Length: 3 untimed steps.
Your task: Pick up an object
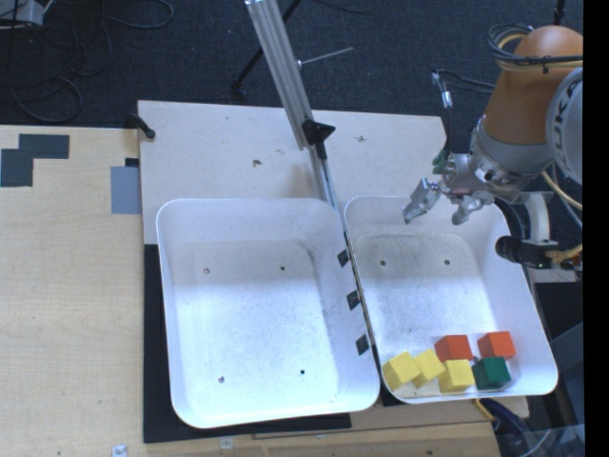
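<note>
Several small blocks lie bunched in the near corner of the right bin [519,298]: two yellow ones [402,368] [456,376], an orange one [453,347], a second orange one [497,344] and a green one [491,373]. My gripper [441,208] hangs over the far edge of the right bin, well away from the blocks. Its two fingers are spread apart with nothing between them.
The left bin [176,255] sits beside the right one, with a row of black clips [353,299] along their shared edge. A slanted metal rail [285,74] rises from the back of the bench. Wooden tabletop lies to the left.
</note>
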Each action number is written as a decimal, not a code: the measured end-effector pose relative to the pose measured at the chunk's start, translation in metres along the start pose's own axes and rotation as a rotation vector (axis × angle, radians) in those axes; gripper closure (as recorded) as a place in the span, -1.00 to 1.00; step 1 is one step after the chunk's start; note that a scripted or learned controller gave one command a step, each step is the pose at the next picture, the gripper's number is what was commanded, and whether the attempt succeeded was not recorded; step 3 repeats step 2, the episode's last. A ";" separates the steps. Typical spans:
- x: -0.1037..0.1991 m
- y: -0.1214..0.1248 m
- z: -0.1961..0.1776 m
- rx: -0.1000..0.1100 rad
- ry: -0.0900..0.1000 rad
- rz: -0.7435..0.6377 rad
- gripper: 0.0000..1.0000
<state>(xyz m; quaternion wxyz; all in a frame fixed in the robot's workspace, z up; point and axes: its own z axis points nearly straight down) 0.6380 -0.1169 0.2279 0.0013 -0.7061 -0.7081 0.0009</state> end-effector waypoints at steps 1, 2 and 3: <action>0.000 0.000 0.000 0.000 0.000 0.000 -1.00; 0.000 -0.013 0.040 0.004 0.000 0.002 -1.00; 0.000 -0.013 0.040 0.004 0.000 0.002 -1.00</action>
